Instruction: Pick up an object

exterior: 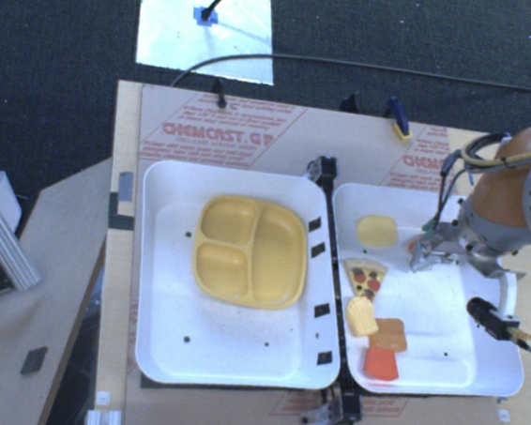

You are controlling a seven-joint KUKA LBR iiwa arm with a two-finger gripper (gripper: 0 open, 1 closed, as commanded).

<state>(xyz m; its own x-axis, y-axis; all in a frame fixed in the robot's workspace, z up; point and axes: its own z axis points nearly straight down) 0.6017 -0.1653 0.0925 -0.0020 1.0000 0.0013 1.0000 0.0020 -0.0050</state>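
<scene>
The right bin (pixel 438 366) holds several toy foods. A round pale yellow piece (pixel 377 231) lies near its back left. A pizza slice (pixel 365 279) sits in front of it. Nearer the front are a yellow wedge (pixel 361 315), a brown-orange piece (pixel 389 334) and a red-orange block (pixel 382 363). My gripper (pixel 423 255) reaches down into the back of this bin, just right of the round yellow piece and apart from it. A small orange spot shows at the gripper's left side; what it is cannot be made out.
The left bin (pixel 163 338) carries a yellow divided plate (pixel 249 250). A black-clipped divider (pixel 329 261) runs between the bins. The grey arm with its orange band (pixel 527 149) hangs over the right bin's back right corner. A black part of the arm (pixel 488 318) overhangs the right rim.
</scene>
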